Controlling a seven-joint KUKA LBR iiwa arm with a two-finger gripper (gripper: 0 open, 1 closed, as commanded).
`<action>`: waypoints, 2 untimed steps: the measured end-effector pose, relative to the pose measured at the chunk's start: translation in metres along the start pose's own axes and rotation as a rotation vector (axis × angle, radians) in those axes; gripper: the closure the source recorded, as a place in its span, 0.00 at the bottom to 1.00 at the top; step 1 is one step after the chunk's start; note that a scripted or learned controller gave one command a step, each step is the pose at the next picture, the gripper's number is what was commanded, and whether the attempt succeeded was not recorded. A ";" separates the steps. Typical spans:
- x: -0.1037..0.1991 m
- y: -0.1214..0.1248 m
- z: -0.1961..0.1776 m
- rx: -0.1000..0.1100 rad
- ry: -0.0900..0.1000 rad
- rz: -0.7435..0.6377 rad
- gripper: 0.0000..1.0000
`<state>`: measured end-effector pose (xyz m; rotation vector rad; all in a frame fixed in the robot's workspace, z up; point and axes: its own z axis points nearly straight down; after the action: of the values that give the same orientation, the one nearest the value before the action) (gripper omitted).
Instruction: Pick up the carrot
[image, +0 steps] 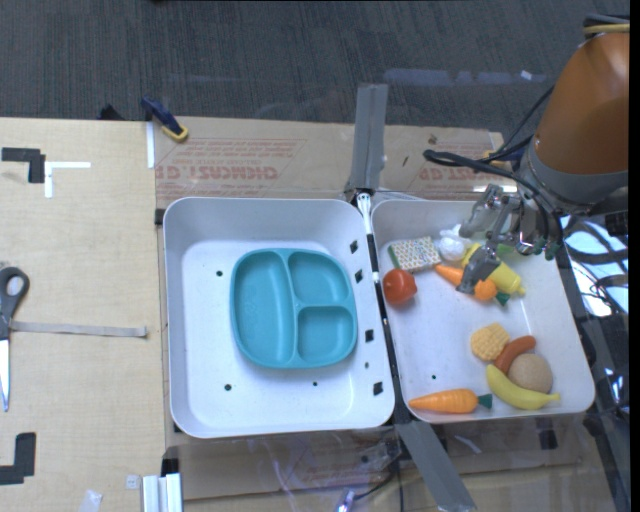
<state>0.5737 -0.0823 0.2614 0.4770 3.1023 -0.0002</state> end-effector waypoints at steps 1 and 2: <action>-0.034 -0.042 0.085 0.002 0.002 0.395 0.00; -0.031 -0.107 0.169 0.002 0.001 0.748 0.00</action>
<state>0.5711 -0.1940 0.0927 1.5774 2.7151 -0.0011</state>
